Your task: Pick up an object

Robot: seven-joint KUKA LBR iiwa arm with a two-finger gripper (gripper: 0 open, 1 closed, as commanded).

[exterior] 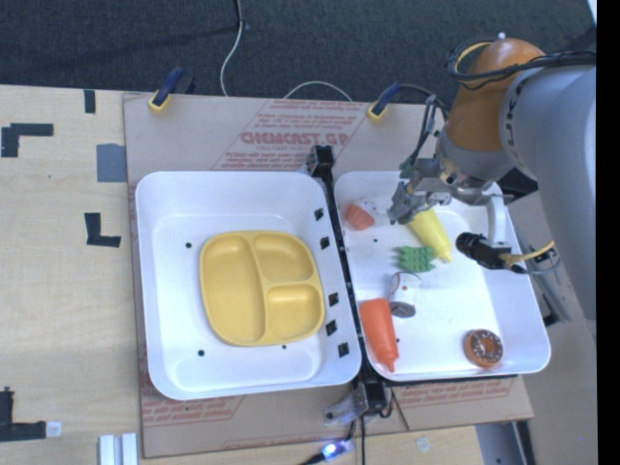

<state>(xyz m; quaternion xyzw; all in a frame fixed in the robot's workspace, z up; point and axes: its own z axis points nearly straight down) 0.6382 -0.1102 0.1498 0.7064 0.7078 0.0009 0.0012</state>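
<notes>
My gripper (pixel 410 202) hangs over the back of the right bin (pixel 521 310), right at the upper end of a yellow oblong object (pixel 432 234). A small salmon-coloured piece (pixel 359 216) lies just left of it, by the bin's left wall. A green knobbly toy (pixel 415 258) sits in front of the yellow object. Nearer the front lie an orange bottle-shaped object (pixel 380 331), a small grey item (pixel 400 308) and a brown doughnut (pixel 483 347). The gripper casing and wrist hide what is under it.
A yellow divided plate (pixel 262 287) lies in the middle of the left bin (pixel 153 260). A black divider (pixel 332 250) runs between the bins. A black cable fitting (pixel 480 249) hangs from the arm over the right bin's right side. Clamps hold the cardboard base at the back.
</notes>
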